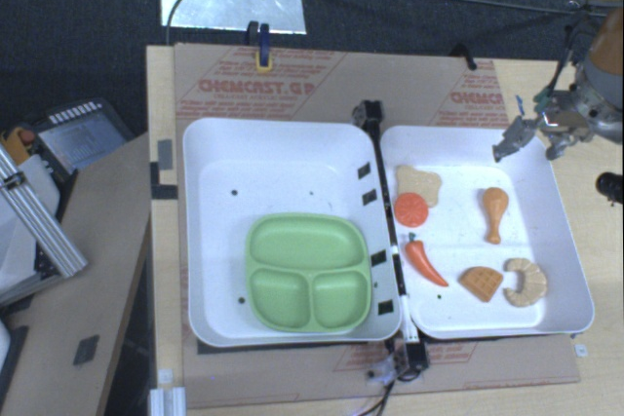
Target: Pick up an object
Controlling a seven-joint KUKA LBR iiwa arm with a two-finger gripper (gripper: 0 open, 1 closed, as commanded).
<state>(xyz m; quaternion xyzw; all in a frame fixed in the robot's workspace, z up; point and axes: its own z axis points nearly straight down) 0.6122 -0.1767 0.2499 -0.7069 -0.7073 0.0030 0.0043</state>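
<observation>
**Mia:** So, has the robot picked anything up yet?

**Sam:** No, not yet. The gripper (534, 138) is up by the far right corner of the right bin (546, 178). Its two fingers are spread apart, and nothing is between them.

**Mia:** What can it pick from?

**Sam:** All the toy food is in the right bin. A piece of bread (419, 183) lies near the left wall, and a tomato (410, 208) is touching it on the near side. A chili pepper (424, 261) lies just below the tomato.

**Mia:** And the other things?

**Sam:** A chicken leg (495, 210) is in the middle of the bin, a bit to the right. A waffle (482, 283) and a croissant (526, 282) sit side by side near the front edge.

**Mia:** What about the left bin (214, 161)?

**Sam:** It has a green plate (308, 271) with three parts, close to the front right corner. No food is on it.

**Mia:** So how much is done?

**Sam:** I think it is just starting. Every toy lies flat in the bin. The gripper is off to the side, not over any toy. The chicken leg looks nearest to it.

**Mia:** What is left?

**Sam:** Nearly all of it, I think. It must go over a toy, come down, close on it, and lift it.
</observation>
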